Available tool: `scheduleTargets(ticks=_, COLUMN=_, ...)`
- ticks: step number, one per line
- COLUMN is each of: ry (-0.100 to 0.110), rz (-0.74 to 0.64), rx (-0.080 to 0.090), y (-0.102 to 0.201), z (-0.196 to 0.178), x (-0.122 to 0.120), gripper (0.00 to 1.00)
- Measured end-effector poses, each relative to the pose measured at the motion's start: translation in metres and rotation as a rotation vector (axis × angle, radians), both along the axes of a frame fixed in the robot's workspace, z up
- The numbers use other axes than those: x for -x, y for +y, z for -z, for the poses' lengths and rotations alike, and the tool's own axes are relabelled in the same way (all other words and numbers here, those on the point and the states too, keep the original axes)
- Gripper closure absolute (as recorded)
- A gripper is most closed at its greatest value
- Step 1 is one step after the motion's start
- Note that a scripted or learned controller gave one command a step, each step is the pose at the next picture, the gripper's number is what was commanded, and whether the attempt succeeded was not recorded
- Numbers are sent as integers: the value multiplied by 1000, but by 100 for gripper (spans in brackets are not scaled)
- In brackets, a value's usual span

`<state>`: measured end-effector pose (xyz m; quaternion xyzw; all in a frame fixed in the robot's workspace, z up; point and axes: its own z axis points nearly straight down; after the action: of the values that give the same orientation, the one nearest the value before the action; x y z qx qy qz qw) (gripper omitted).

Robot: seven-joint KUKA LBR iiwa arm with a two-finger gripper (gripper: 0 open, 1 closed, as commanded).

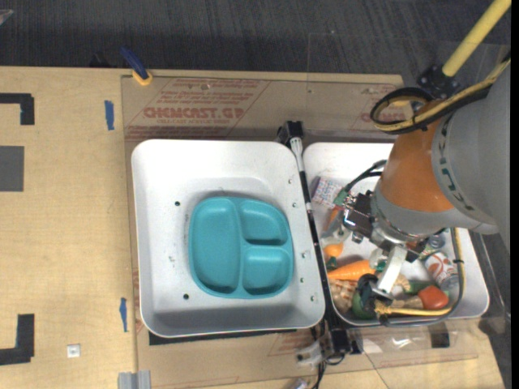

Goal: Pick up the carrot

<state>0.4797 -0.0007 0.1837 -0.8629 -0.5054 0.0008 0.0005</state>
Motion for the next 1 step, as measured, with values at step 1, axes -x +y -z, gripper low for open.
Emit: scheduleTargets(ticks=1, ry=0, rz=0, rx=0, y=0, z=0, x=0, gripper=0)
